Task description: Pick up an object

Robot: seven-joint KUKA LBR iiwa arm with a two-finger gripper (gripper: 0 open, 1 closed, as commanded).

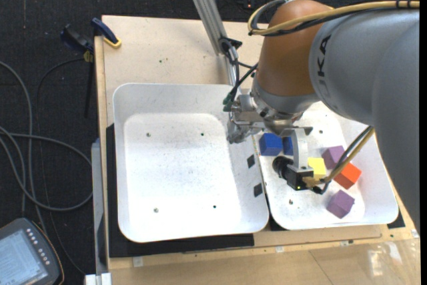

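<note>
From above, the arm (347, 57) reaches in from the worktop's (167, 43) right edge and hangs over the right bin (373, 210). Its pincer (267, 137) sits at that bin's left side, just above a blue block (271, 145); whether it is spread or pinching cannot be told (the wrist hides it). Nearer the bin's front right lie a yellow block (316, 167), an orange block (348, 175) and two purple blocks (340, 203). The left bin (120, 143) lies beside it.

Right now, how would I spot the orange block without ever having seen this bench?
Find the right-hand white bin, under the grey arm. The orange block lies toward that bin's right side, between two purple blocks. It is the sole orange piece among the blocks.
</note>
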